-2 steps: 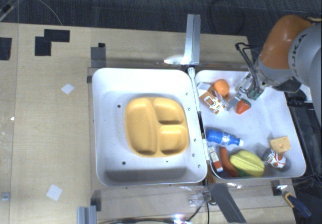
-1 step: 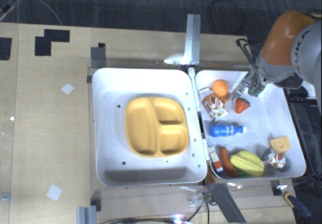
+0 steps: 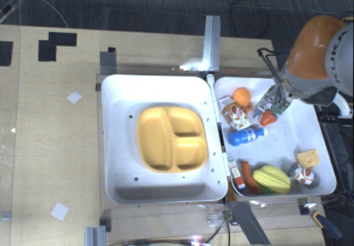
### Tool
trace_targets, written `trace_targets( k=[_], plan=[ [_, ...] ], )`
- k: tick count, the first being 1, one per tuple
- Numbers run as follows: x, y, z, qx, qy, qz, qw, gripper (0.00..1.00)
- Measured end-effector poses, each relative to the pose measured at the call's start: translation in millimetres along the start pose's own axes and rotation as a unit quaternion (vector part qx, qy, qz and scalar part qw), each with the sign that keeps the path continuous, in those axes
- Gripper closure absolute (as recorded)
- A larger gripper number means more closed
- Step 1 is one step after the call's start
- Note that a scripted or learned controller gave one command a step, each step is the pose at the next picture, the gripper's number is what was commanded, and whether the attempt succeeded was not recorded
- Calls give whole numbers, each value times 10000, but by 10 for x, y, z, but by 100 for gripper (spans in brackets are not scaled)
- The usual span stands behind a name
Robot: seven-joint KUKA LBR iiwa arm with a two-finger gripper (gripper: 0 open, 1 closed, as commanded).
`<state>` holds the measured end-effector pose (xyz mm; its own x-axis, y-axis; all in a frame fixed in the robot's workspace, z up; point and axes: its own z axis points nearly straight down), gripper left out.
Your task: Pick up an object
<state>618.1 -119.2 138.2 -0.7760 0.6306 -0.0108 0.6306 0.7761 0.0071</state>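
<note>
Nearest the camera, along the front wall of the right bin (image 3: 326, 145), a row of toy foods is seen: a red sausage (image 3: 249, 177), a ridged yellow cob (image 3: 271, 178), a small patterned carton (image 3: 303, 174) and a tan wedge (image 3: 308, 158). Their scatter suggests they were tipped in loose as grasp candidates. Toward the middle of the right bin lies a glossy blue bottle (image 3: 246, 136) on its side, and behind it a printed red-and-white pouch (image 3: 236, 116) and a smooth orange ball (image 3: 241, 95). The gripper (image 3: 272, 108) is lowered over a small red piece (image 3: 268, 118), just right of the pouch; whether the fingers are parted or closed on it cannot be told. The red piece is judged the likeliest target. Left of the right bin, a second bin (image 3: 110, 129) carries a matte yellow divided tray (image 3: 171, 139), probably as a drop site. Both bins rest on a pale wooden worktop (image 3: 50, 145).
</note>
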Motion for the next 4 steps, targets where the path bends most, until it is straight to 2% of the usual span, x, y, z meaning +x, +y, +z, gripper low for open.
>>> trace_targets(
  k=[1, 2, 3, 4],
  plan=[
    [624, -28, -638, -2, 6, -581, 9983, 100],
    [628, -37, -620, 10, 20, -581, 9983, 0],
    [518, -395, 69, 29, 39, 881, 9961, 0],
    [548, -333, 480, 8, 10, 2665, 9638, 0]
  ],
)
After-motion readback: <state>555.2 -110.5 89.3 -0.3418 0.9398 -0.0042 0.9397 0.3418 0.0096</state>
